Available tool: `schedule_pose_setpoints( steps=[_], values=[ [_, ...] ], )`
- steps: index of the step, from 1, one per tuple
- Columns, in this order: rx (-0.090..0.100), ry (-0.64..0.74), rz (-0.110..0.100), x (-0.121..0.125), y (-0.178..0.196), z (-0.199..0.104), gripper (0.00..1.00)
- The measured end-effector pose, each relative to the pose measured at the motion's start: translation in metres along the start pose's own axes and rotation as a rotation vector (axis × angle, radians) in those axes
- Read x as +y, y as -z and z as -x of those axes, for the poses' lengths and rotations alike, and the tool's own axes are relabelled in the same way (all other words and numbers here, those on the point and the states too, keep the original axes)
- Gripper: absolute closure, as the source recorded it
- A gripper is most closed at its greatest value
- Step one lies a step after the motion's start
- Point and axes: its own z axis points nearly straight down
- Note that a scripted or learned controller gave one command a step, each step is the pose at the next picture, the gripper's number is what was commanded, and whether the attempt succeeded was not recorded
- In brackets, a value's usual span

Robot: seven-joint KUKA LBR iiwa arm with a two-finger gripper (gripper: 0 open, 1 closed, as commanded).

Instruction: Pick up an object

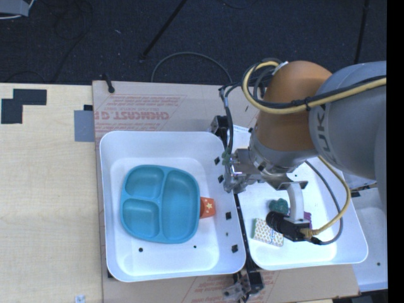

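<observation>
Grey arm [353,125] with orange band hangs over wall between two white bins. Claw [233,179] sits low beneath wrist, above that wall. Released or clenched: cannot tell, wrist hides it. Nearest pick is small red block [207,207], just view-left of claw in left bin [113,169], touching blue plate [160,204]. View-right of claw, in right bin [353,245]: teal lump [278,205], patterned card [268,232]. Advice: move clear of wall, centre over one item, descend straight, avoid plate rim.
</observation>
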Motion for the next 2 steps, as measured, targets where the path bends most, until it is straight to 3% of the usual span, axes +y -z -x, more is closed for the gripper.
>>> schedule_pose_setpoints(
  steps=[1,2],
  values=[
    [-0.001,-0.001,-0.002,-0.0111,-0.0185,-0.0569,1.00],
    [-0.003,-0.003,0.000,-0.0105,-0.0176,-0.0548,0.00]
  ],
)
